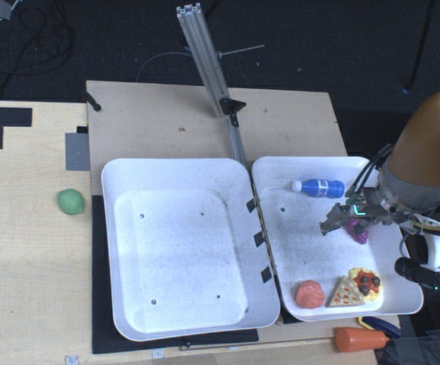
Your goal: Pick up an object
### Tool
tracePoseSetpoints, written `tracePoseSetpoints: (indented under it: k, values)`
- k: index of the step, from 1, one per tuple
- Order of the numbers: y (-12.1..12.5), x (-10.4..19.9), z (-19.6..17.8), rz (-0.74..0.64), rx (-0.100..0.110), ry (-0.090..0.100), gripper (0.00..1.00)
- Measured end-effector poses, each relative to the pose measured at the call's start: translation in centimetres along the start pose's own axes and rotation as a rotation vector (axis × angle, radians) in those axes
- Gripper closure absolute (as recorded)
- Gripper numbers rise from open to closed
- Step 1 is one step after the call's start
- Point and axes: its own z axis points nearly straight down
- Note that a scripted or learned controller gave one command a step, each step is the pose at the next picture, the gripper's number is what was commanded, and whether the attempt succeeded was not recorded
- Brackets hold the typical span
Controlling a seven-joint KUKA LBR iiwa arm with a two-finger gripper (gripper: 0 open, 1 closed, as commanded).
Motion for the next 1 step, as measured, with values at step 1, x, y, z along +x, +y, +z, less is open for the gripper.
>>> tracePoseSetpoints:
  k: [1]
  values:
    - [0.0,0.0,0.0,0.0,0.0,0.0,0.0]
